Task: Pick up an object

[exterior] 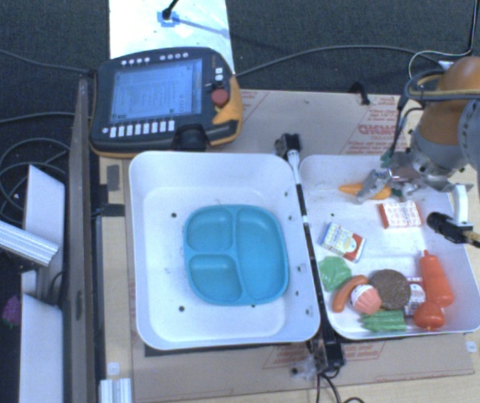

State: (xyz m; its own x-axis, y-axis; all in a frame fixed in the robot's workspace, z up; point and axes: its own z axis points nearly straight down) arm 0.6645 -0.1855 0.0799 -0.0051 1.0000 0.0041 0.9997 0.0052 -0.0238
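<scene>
we are reaching in over the right bin (pixel 473 302), with our gripper (pixel 385 181) hanging low at its far end, right at a small orange piece (pixel 359 190) that is lying near the bin's back wall. the fingers seem to be sitting at the piece's right end, but at this size we cannot tell how far apart they are, or whether they are closing on anything, so we are not claiming a hold.

we are judging the orange piece to be a light, stiff plastic toy, tapered like a carrot: smooth enough to squirt out of a pinch, so we are favouring a grasp across its thicker middle rather than the tip.

the rest of the toys are lying closer to us in the same bin: a red and white box (pixel 400 215), a small packet (pixel 341 242), a red bottle (pixel 435 280) and a brown round piece (pixel 389 289). the left bin (pixel 160 177) is holding a blue divided plate (pixel 236 253).
</scene>
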